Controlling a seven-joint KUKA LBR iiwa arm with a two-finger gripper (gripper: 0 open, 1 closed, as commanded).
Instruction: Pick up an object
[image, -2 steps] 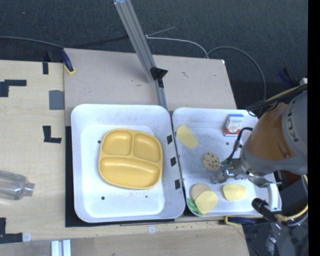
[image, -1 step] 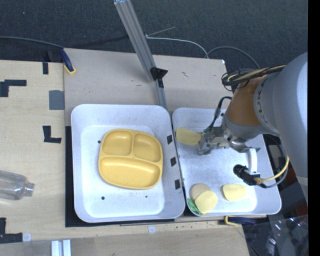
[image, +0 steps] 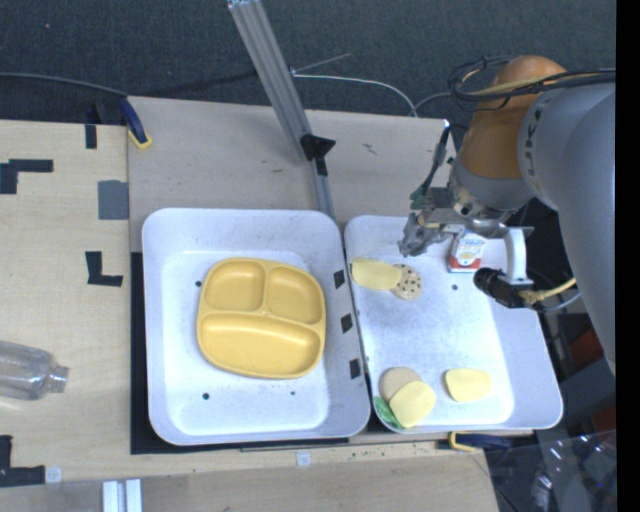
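The yellow wedge (image: 377, 275) lies in the right bin (image: 520, 370) near the bin's left wall, long axis across, a speckled cookie (image: 407, 285) touching its right end. The gripper (image: 413, 240) hangs just above-right of the wedge; its opening cannot be told.

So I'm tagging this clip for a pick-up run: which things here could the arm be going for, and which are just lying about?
For the job:
- gripper over the right bin
- yellow wedge and spotted cookie just below it
- small carton
- round pale pieces and yellow piece at the near edge

Lying about:
- yellow divided plate in the left bin
- clear bottle on the bench
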